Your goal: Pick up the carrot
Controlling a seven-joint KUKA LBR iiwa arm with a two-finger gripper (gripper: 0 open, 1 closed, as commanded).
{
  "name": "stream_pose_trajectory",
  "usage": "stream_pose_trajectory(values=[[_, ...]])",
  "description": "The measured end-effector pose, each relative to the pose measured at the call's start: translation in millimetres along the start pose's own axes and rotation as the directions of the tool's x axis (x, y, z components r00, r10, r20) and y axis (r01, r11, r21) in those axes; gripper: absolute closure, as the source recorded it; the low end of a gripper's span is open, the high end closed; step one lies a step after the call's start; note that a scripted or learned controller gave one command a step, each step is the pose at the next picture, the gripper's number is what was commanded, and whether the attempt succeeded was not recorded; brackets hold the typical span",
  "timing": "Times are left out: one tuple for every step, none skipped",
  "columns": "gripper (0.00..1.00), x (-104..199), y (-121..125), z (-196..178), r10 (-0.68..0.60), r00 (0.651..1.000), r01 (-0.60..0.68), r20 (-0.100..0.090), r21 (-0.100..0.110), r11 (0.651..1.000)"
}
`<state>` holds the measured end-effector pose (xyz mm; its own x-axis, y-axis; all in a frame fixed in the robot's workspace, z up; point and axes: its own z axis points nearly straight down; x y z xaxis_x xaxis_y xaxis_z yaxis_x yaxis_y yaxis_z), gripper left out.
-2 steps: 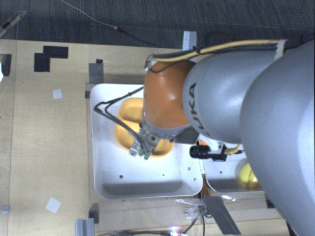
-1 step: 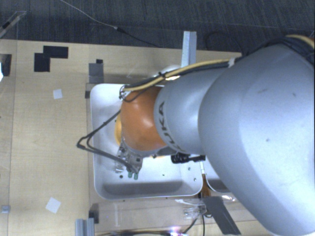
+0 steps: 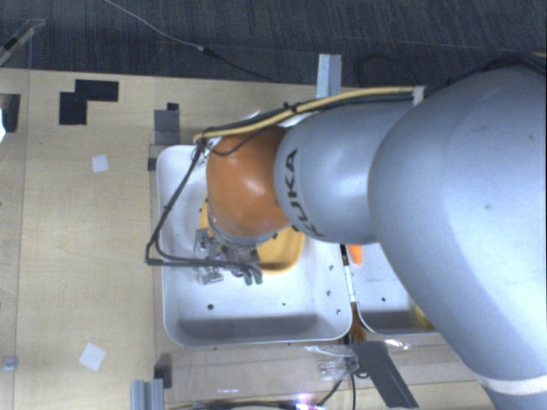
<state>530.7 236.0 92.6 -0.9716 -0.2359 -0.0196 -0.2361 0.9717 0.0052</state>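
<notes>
A pale wooden bench (image 3: 77, 254) seen from above at a slant. At its middle sits the left bin (image 3: 256, 323), white and shallow, its near floor bare. My pincer (image 3: 229, 270) hangs low over this bin's centre, pointing down. From this angle my wrist hides too much of it, so I cannot tell whether it is spread or pressed together, and nothing shows pinched in it. Just right of the pincer, half under my orange band (image 3: 244, 186), lies a flat yellow-orange thing (image 3: 286, 250) that I cannot name. Further right, past the wall between the bins, a small bright orange sliver peeks from under my arm (image 3: 410, 178). I take it to be the carrot (image 3: 354, 253), lying at the left edge of the right bin (image 3: 389, 319), though most of it is covered.

I judge the step in hand to be the approach, with no grasp made. If that sliver is the carrot, my next move calls for lifting clear, crossing the dividing wall to the right, and coming down over it.
</notes>
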Motion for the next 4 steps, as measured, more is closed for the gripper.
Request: stream_pose_trajectory(values=[[1.0,-3.3,0.9,-13.1,0.001,1.0,-0.001,0.01,-0.004,1.0],[1.0,7.9,2.1,-11.2,-0.092,0.996,0.092,-0.012,0.002,0.996],[1.0,11.9,2.8,-17.6,-0.039,0.999,0.039,-0.012,0.001,0.999],[1.0,8.7,3.8,-29.9,-0.039,0.999,0.039,-0.002,-0.002,0.999]])
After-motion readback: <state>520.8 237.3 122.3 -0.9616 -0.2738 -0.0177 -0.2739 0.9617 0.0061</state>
